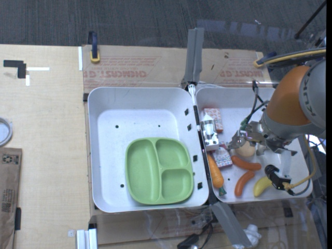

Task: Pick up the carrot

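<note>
The pincer (244, 143) is positioned over a tan egg-shaped item (245, 150); its state cannot be determined. The tapered orange carrot (215, 172) lies lower-left, apart.

My table (46, 113) was pale wood, evenly lit. Beyond its far edge lay dark grey carpet (129, 9). Printed brown cardboard (135, 69) covered the table's far side. A blue-handled clamp (93, 46) gripped that edge; a tape roll (4, 133) sat at the left.
</note>
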`<state>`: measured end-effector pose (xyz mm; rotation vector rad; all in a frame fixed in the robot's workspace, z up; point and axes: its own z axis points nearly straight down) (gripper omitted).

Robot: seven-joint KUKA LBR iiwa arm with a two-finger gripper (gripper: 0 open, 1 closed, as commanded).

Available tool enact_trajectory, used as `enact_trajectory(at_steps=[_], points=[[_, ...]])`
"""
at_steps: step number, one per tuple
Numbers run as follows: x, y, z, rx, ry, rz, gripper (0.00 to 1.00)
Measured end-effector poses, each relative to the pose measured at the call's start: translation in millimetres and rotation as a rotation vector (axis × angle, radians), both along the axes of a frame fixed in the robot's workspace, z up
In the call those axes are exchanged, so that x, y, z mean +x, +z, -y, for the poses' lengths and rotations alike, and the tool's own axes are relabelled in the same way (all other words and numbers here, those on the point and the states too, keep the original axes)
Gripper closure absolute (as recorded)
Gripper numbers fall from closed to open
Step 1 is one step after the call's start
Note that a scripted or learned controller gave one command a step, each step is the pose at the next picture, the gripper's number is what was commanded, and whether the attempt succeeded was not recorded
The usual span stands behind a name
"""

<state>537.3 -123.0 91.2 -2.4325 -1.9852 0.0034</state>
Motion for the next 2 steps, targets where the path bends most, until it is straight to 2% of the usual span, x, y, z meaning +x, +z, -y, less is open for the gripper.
enact_trajectory(at_steps=[1, 2], points=[[0, 8, 1, 0.000, -0.003, -0.002, 1.00], [-47, 100, -70, 0.001, 0.378, 0.001, 1.00]])
